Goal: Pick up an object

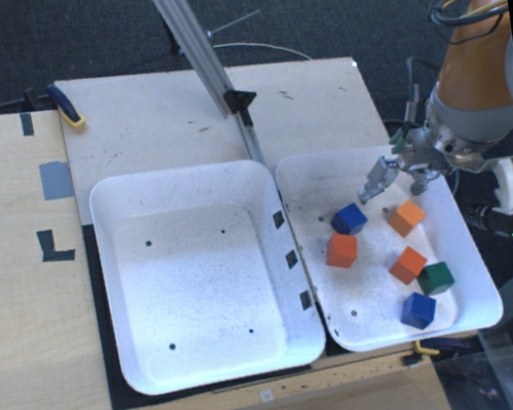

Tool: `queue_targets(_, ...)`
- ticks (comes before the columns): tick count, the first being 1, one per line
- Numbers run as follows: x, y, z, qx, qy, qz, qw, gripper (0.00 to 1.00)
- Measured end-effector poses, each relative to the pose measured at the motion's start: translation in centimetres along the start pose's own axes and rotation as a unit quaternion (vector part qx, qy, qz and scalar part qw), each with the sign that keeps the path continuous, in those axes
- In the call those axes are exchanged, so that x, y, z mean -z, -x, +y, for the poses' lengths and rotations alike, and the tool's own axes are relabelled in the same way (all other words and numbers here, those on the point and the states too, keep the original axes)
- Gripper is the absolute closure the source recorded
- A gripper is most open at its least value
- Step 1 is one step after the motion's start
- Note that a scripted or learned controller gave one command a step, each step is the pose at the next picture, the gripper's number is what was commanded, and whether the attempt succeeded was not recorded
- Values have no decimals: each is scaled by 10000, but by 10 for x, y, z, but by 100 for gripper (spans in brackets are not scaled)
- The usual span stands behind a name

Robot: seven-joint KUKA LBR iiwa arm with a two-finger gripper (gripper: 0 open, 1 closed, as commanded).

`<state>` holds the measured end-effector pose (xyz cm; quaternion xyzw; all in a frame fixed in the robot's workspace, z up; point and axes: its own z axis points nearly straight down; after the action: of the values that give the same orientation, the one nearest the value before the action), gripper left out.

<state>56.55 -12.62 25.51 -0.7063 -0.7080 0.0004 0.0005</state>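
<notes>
Several small cubes lie in the right bin (315, 182): a blue cube (349, 219), an orange cube (407, 217), an orange-red cube (342, 251), another orange-red cube (407, 265), a green cube (436, 277) and a second blue cube (418, 309). My gripper (395, 182) hangs over the bin's upper right part, just above and between the upper blue cube and the orange cube. Its fingers stand open with nothing between them.
The left bin (200, 274) adjoins the right one. A slanted metal pole (207, 55) rises behind the bins. A blue and yellow tool (65, 105) lies at the bench's far left corner. Cables (465, 4) sit near the arm at the right.
</notes>
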Motion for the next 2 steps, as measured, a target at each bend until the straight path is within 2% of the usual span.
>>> queue_targets(1, -166, -15, 25, 0, 0, -17, 10000, 0)
queue_targets(2, -164, -37, 7, -3, -14, 0, 10000, 0)
